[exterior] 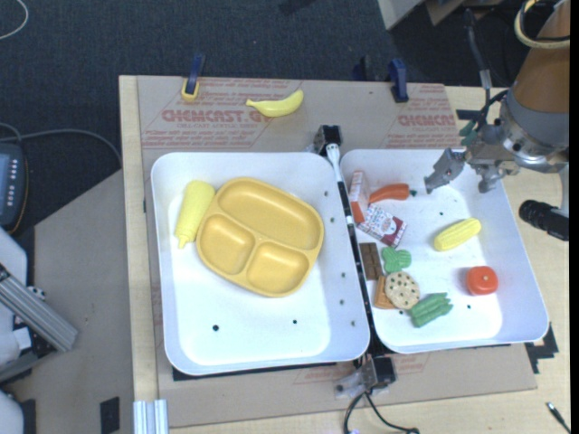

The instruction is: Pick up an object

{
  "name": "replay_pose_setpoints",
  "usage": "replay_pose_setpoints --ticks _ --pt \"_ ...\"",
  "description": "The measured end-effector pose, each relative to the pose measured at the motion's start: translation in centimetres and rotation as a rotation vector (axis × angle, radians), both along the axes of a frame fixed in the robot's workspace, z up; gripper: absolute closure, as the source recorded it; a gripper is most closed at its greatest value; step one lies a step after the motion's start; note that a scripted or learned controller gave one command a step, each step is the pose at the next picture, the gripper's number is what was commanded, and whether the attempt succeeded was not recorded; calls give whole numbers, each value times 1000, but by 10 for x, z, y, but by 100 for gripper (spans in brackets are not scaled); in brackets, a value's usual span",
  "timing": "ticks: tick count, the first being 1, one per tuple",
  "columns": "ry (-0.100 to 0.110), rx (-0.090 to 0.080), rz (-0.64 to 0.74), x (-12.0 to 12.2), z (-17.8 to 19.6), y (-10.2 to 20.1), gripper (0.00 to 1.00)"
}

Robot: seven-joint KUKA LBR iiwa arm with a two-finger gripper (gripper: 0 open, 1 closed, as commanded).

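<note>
My gripper (466,174) hangs over the far part of the right bin (516,324), open, with nothing between its two grey fingers (441,170). Below it in that bin lie a yellow corn cob (457,234), a red tomato (482,280), an orange carrot (390,193), a red-and-white packet (384,225), a green piece (395,260), a cookie (401,289) and a green bean pod (431,309). The corn cob is the nearest, a little toward the front of the gripper.
The left bin (181,324) holds a yellow divided plate (261,235) and a yellow bottle (191,212). A toy banana (275,105) lies on the cardboard behind the bins. Blue clamps (396,78) grip the board's far edge.
</note>
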State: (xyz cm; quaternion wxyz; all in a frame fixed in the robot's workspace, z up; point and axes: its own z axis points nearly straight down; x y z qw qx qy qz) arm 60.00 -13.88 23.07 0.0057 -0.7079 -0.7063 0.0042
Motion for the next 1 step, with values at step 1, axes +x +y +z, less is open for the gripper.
replay_pose_setpoints --ticks 1 --pt "-14 -2 2 3 8 0 0"
